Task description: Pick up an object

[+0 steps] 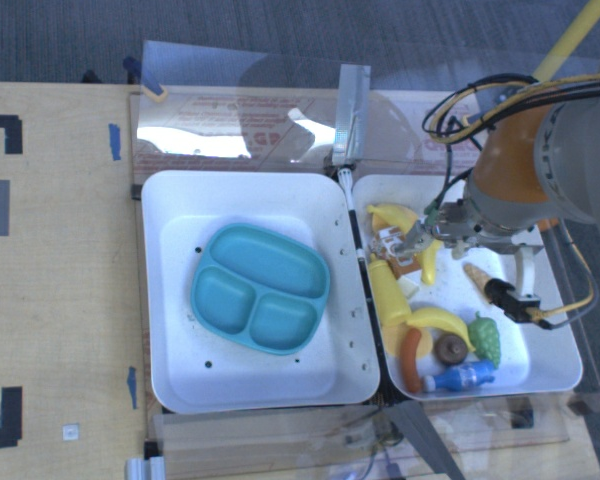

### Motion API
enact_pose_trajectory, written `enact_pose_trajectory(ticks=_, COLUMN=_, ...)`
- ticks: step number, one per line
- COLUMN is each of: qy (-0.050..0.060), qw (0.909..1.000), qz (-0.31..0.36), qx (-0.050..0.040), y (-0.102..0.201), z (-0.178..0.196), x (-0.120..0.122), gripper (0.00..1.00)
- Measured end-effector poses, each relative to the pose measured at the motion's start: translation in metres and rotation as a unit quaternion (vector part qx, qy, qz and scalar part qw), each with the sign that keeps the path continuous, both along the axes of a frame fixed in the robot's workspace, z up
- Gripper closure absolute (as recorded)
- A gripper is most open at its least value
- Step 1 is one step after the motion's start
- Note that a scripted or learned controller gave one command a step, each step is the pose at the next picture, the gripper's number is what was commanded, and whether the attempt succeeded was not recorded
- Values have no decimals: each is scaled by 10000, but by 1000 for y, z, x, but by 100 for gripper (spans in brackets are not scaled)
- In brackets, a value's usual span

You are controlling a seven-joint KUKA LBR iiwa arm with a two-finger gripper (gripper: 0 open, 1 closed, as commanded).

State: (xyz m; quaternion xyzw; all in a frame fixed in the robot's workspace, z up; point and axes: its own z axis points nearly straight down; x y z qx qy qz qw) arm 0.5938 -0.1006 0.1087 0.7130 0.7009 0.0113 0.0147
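- You are looking at a light tan wooden bench [50, 268] carrying black square marks and bits of blue tape.
- Two white bins are showing: the left bin [170, 298] and the right bin [555, 363].
- A teal divided plate [260, 286] is lying in the left one.
- In the right one you are seeing a yellow banana [437, 319], a yellow bottle [386, 290], a green leafy piece [486, 338], a blue bottle [460, 378], an orange-red sausage shape [410, 358] and a brown round piece [451, 348].
- The arm [540, 158] is showing grey with an orange band.
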Motion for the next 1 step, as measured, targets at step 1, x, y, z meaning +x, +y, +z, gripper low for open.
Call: enact_pose_trajectory(ticks=1, qy=-71, qw=10000, qz=17, qx=36, y=5, z=15, x=5, gripper=100)
